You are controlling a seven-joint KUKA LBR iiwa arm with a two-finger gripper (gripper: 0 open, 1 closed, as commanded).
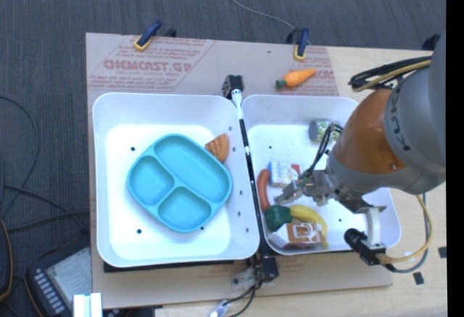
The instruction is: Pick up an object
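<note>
Approach step: gripper low in right bin, fingers parted, nothing between; next, descent and closure onto banana at five o'clock.

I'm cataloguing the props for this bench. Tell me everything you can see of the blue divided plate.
The blue divided plate looks like smooth light-blue plastic, a rounded shape with three compartments split by raised ridges: one long section along its upper right, two smaller ones below. It lies flat, face up and turned at a slant, on the floor of the left bin. No food sits in it. An orange-brown wedge-shaped piece lies at its upper right edge, touching or nearly so.
</note>
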